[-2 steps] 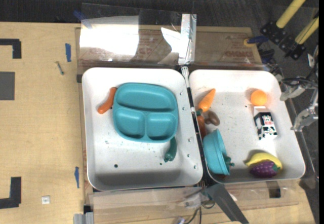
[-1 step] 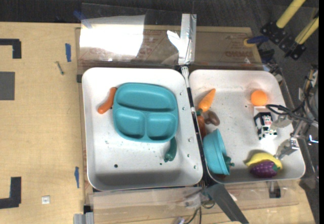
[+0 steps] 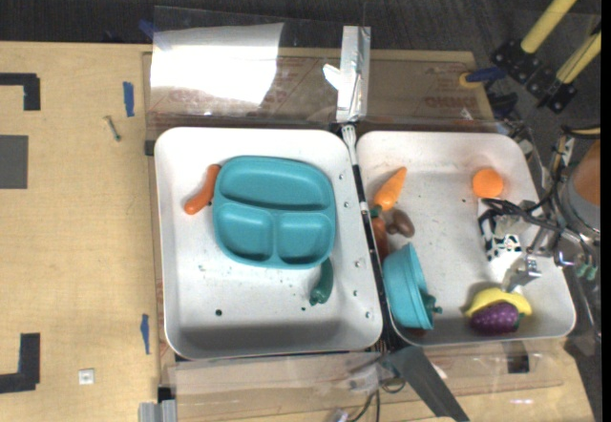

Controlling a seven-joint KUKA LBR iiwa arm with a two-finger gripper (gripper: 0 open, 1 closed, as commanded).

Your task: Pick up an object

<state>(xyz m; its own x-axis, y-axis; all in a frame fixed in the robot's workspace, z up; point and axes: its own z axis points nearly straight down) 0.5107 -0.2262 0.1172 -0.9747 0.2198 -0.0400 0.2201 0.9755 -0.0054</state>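
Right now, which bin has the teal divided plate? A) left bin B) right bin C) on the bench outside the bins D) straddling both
A: the teal divided plate lies flat inside the left bin, with an orange piece touching its upper-left edge.

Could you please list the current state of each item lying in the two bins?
Teal divided plate: flat, left bin.
Orange piece: against the plate's left edge.
Teal bowl: tipped against the right bin's left wall.
Carrot: lying, right bin.
Purple and yellow toy: right bin's near corner.
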